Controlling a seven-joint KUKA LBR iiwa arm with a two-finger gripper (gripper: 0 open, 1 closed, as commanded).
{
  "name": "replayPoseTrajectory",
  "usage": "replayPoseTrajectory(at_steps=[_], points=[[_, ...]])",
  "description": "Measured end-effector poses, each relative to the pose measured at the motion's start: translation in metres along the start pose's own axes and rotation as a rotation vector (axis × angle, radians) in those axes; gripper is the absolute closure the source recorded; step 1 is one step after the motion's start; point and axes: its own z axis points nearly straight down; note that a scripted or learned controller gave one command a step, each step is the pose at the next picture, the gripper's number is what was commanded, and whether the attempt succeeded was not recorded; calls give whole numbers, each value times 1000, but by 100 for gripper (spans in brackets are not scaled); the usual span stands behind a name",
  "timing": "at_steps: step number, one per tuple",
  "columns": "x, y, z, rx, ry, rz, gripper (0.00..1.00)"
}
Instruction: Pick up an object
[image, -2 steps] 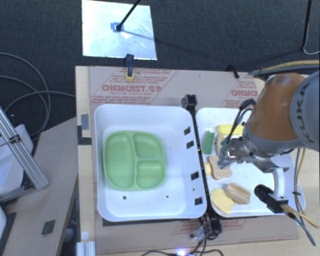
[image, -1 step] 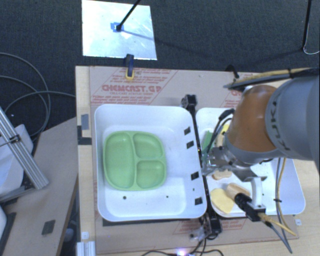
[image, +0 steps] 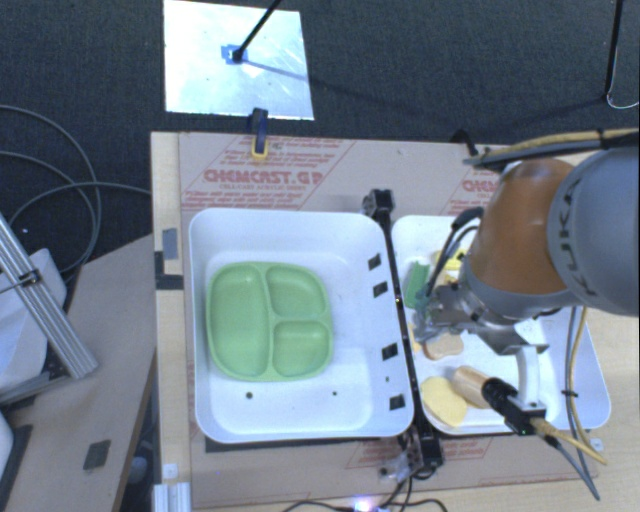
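The arm (image: 540, 235) reaches in from the right and hangs over the right bin (image: 597, 400), its orange-banded wrist covering much of that bin's far half. The gripper (image: 432, 322) sits low beneath the wrist, near the bin's left wall; whether it is wide, narrow or holding anything I cannot tell, since the wrist hides it.

Candidates to pick lie in the near part of the right bin: a pale tan piece (image: 444, 346) just beside the gripper, a yellow flat piece (image: 445, 400) nearer the front, and a brown roll-like item (image: 470, 380) touching it. They look like toy food, so probably light and stiff, perhaps smooth and apt to slip; a grasp across the narrow width seems best. A green item (image: 416, 276) shows farther back.

The divider between the bins stands close on the left, leaving little room there. The left bin (image: 290, 235) holds a green divided tray (image: 268, 320), with bare floor around it
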Motion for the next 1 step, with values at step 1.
replayPoseTrajectory(at_steps=[1], points=[[13,33,-23,-2,0,-5,100]])
